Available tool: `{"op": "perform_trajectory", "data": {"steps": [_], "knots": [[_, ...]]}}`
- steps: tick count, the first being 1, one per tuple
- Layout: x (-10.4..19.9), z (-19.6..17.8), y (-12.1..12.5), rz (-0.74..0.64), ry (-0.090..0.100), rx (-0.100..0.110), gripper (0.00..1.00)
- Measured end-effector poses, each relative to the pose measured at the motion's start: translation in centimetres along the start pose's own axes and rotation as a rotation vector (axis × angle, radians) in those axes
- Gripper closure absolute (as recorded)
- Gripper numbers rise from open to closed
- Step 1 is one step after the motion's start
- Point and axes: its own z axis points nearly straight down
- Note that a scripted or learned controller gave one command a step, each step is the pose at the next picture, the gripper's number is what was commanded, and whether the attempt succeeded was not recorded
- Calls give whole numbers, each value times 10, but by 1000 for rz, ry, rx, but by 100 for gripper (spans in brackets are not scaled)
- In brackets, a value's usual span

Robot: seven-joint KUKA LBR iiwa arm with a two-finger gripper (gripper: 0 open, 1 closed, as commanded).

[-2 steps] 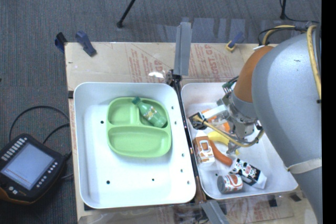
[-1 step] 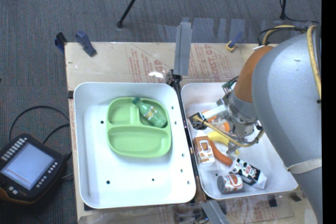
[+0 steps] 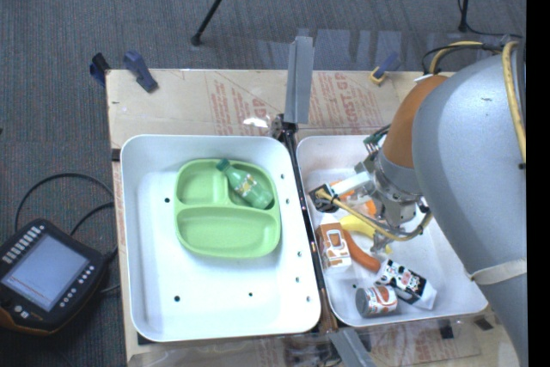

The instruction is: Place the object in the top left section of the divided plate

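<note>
The arm (image 3: pixel 468 176) is the biggest thing here, filling the right of the frame and bending down over the right bin (image 3: pixel 455 288). Its bulk hides much of that bin, so anything lifted from underneath could drag a neighbour along unnoticed.

The left bin (image 3: pixel 146 271), at centre-left, carries the green divided plate (image 3: pixel 225 228). A small green bottle (image 3: pixel 247 187) lies on its side in the plate's upper right section, cap towards the divider (not the upper left section, which looks bare). If that bottle is the thing meant, it sits 1 section off, and being round it may roll or slip across the ridge when nudged.

The hand (image 3: pixel 388 219) hangs low over the right bin's clutter, just above a yellow banana (image 3: pixel 365 228) and an orange piece (image 3: pixel 368 208). I cannot tell how far it is open, nor whether it has hold of anything.

The items are crowded: a small carton (image 3: pixel 333 244), a red sausage (image 3: pixel 364 258), a black-and-white carton (image 3: pixel 407 283) and a tin can (image 3: pixel 375 300) lie close together, some touching. A grasp here could catch 2 things, or pinch an edge and drop it on the way to the plate.
</note>
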Motion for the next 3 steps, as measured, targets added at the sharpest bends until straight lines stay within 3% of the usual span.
{"op": "perform_trajectory", "data": {"steps": [3], "knots": [[0,0,0,0,0,0,0]]}}
